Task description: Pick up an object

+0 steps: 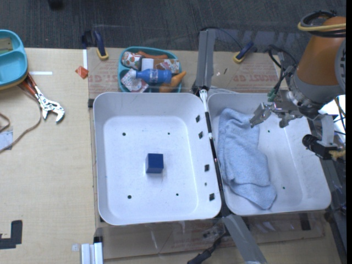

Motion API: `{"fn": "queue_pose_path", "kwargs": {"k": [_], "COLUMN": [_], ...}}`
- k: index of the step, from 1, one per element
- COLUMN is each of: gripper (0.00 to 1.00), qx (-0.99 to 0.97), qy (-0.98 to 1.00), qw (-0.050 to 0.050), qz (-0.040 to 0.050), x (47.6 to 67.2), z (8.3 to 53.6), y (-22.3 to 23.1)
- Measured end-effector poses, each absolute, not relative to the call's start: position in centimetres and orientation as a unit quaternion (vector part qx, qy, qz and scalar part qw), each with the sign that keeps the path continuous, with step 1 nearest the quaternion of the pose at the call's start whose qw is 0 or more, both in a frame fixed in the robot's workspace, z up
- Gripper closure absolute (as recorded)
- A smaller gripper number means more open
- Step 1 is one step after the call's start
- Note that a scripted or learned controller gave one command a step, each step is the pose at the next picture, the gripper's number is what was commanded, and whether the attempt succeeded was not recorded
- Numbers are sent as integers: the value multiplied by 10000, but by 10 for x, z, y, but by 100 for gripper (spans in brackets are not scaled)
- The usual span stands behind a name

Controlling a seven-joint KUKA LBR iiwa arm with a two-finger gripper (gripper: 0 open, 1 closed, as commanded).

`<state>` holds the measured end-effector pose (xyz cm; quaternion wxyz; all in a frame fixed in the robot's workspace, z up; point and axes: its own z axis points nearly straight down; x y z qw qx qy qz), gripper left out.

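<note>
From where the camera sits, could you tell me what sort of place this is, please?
Probably a robotics lab or workshop: a robot arm reaches over two white bins, and a wrench lies on the wooden bench.

Materials near my gripper (271, 116), bare metal: at nine o'clock, soft matt blue cloth (245, 157), rumpled; beyond, a smooth blue block (155, 163); both in glossy white plastic bins (104, 164); bench (44, 191) of matt pale wood.

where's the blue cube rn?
The blue cube sits near the middle of the left bin in the camera view, alone on its floor, well apart from the grey towel in the right bin.
</note>
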<state>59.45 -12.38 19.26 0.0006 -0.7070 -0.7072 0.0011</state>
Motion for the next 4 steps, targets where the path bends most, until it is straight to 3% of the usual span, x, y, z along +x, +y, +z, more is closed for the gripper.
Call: {"fn": "queue_pose_path", "kwargs": {"k": [1, 2, 3, 4], "gripper": [0, 0, 0, 0], "qx": [-7246, -7457, -7612, -7659], "qy": [-6892, -6663, -6485, -6430], "qw": [2, 4, 11, -6], "qz": [7, 11, 17, 8], "x": [576, 539, 597, 586], "z": [216, 244, 143, 174], "y": [-135, -161, -92, -145]}}
